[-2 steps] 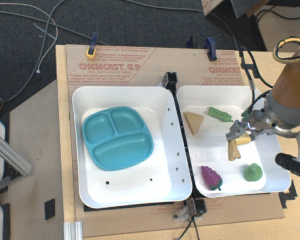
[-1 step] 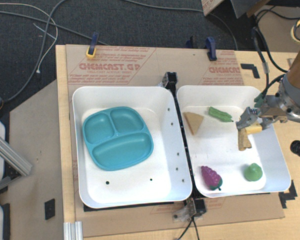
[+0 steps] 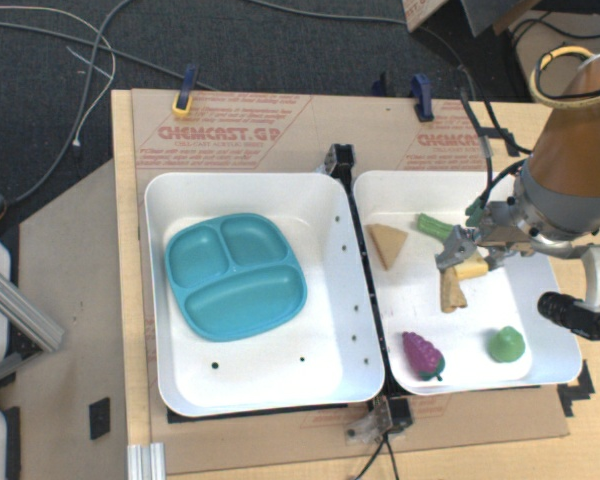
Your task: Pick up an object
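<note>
- The hand sits low in the right bin, right over the upper end of a tan, stick-like toy food piece – perhaps a breadstick or fry, too small to tell for sure.
- Whether the hand is spread or closed, I cannot tell; the metal parts blur into the wrist housing, and the piece's top end is hidden beneath them.
- Step in hand, as I judge it: the grasp itself – the hand is down at an object, and nothing is lifted yet, since the tan piece looks to lie on the bin floor.
- Just beside the hand, up and left, lies a green piece, and further left a tan wedge like a slice of bread or cheese.
- Nearer the front of the same bin are a purple grape bunch and a green rounded fruit, well apart from the hand.
- The left bin holds a teal divided plate; both bins rest on a cardboard-covered surface.
- The next move calls for a firm close on the tan piece, then a straight lift; the green piece is close enough to be nudged, and a grip on only the end may let the stick swing or slip.
</note>
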Available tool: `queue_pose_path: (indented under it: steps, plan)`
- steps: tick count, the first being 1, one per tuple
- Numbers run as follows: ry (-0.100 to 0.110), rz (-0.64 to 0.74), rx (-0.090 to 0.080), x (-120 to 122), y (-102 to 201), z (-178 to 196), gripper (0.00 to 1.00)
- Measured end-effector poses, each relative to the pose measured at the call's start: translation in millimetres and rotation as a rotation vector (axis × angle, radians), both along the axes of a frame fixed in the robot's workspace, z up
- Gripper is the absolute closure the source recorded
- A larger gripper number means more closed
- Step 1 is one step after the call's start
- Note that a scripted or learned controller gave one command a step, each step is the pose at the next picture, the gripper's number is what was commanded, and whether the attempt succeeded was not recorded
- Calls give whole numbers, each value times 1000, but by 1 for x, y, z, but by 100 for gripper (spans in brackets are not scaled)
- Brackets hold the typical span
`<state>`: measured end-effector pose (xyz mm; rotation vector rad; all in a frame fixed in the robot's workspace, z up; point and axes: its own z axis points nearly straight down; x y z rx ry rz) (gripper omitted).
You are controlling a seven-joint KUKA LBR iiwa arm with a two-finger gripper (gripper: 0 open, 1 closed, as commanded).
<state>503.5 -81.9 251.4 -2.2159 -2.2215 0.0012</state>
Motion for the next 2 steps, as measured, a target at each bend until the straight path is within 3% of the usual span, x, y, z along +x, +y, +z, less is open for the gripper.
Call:
queue_pose_path:
  steps: [2]
  plan:
    - [-4, 2, -1, -3, 101, -6, 100]
